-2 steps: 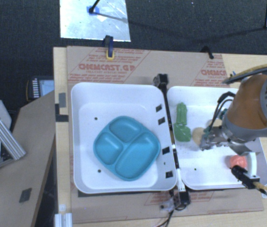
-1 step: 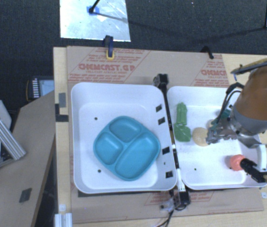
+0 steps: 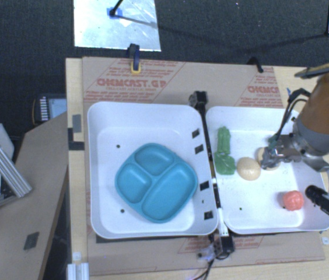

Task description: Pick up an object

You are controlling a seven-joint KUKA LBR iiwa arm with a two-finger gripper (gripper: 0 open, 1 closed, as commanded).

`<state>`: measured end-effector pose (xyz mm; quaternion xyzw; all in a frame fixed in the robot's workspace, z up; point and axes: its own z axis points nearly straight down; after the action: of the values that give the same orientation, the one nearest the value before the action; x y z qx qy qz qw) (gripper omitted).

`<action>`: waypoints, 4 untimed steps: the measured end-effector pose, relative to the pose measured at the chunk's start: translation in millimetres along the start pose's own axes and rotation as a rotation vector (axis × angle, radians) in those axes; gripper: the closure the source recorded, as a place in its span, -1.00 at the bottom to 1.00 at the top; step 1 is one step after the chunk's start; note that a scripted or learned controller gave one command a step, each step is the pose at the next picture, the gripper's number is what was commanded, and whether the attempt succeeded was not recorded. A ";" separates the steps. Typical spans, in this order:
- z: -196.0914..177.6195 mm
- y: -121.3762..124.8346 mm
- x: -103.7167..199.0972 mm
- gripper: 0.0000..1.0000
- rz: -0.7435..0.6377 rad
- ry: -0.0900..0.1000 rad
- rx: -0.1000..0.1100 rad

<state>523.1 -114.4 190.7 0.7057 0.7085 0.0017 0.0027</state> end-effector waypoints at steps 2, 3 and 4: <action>-38.1 15.0 51.2 1.00 -0.005 0.003 0.005; -26.7 28.3 102.1 1.00 -0.006 0.003 0.005; -22.4 35.5 151.2 1.00 -0.006 0.003 0.005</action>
<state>557.9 37.0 213.2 0.7035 0.7107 0.0012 -0.0002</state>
